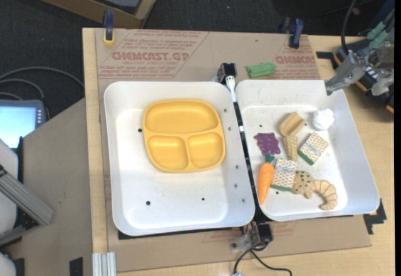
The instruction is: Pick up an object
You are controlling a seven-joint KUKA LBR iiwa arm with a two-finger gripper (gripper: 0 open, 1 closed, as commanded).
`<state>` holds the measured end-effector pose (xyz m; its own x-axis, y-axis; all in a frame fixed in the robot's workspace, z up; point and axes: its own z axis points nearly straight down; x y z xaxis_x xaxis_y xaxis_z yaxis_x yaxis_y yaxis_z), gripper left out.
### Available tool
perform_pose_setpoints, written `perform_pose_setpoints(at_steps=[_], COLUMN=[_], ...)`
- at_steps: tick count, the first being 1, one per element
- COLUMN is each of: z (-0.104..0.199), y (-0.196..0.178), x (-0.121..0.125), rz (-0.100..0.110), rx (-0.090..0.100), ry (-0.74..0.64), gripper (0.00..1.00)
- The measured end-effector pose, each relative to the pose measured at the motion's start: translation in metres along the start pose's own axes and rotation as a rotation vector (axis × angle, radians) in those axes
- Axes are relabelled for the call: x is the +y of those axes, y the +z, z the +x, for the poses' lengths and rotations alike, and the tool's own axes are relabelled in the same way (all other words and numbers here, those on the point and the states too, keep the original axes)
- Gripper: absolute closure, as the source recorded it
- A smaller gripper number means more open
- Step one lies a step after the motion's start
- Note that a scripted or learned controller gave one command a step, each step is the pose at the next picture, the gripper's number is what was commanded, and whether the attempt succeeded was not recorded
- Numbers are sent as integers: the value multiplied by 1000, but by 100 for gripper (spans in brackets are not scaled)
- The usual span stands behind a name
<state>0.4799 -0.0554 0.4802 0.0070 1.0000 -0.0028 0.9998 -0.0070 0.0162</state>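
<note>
The gripper point(335, 79) hangs at the far right corner of the right bin point(357, 162), up off the toys, and from this angle there's no telling how its jaws stand. Nothing is visibly in its hold. Plenty to choose from below: a carrot point(265, 181), purple grapes point(267, 142), a croissant point(326, 193), a white ball point(323, 119) nearest the arm. These look like light, stiff plastic play food, probably slick. The carrot's thick orange middle looks the safest bite. The yellow tray point(183, 134) sits alone in the left bin point(125, 206).
</note>
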Motion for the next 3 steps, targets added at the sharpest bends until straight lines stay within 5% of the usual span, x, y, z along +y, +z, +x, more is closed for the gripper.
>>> perform_pose_setpoints(at_steps=[1, 2, 3], z=[3, 3, 39], y=[-59, -66, 105], x=[1, 2, -4], rz=[4, 8, 35], rx=[2, 0, 4], ry=[-8, -6, -8], gripper=[0, 100, 100])
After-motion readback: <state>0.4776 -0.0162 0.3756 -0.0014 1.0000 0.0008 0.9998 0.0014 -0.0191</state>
